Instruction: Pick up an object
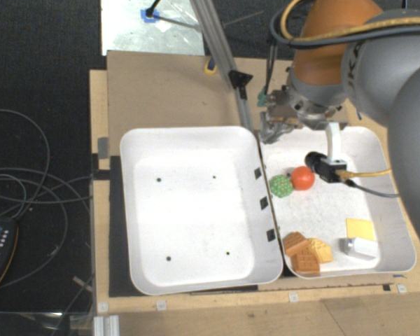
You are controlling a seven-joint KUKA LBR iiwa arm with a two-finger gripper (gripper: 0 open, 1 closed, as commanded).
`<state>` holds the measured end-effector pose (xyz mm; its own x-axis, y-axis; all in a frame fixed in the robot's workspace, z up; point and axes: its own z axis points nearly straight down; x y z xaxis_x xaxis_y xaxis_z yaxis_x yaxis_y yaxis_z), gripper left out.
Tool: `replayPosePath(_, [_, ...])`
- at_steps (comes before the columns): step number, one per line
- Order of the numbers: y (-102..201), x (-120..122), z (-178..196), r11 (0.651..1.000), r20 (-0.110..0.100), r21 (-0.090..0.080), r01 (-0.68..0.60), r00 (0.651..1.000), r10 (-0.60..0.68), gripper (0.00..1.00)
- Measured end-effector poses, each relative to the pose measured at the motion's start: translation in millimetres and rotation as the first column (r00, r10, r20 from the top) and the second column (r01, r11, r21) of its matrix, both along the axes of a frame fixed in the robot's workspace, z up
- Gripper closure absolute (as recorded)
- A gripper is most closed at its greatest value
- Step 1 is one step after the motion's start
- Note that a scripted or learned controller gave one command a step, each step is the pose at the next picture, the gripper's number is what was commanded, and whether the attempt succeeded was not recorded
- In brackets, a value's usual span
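Observation:
My gripper (pixel 274 127) hangs over the far left corner of the right bin (pixel 385 187), under the orange band of the arm. Nothing can be seen held in it. A green knobbly ball (pixel 281 186) and a red ball (pixel 303 178) lie side by side just in front of the gripper, near the divider between the bins. Two brown waffle-like pieces (pixel 305 251) sit at the near left corner of that bin. At its near right lie a yellow block (pixel 360 228) and a small grey object (pixel 357 248).
The left bin (pixel 136 187) stands beside the right one. A black part with a yellow cable (pixel 326 169) hangs from the arm next to the red ball. A slanted grey pole (pixel 217 40) crosses behind the bins. Cables lie on the floor at the left.

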<state>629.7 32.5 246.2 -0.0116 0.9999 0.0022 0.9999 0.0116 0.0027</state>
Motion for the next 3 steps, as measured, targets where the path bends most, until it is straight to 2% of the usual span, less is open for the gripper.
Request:
replayPosePath(1, [49.2, 13.5, -12.1, 1.0, 0.0, -0.001, 0.002, 1.0, -0.002, 1.0])
replayPosePath(2, [66.6, 44.0, -8.8, 1.0, 0.002, -0.001, 0.004, 1.0, -0.004, 1.0])
replayPosePath(3, [65.9, 42.8, -9.2, 1.0, -0.001, -0.003, 0.005, 1.0, -0.005, 0.0])
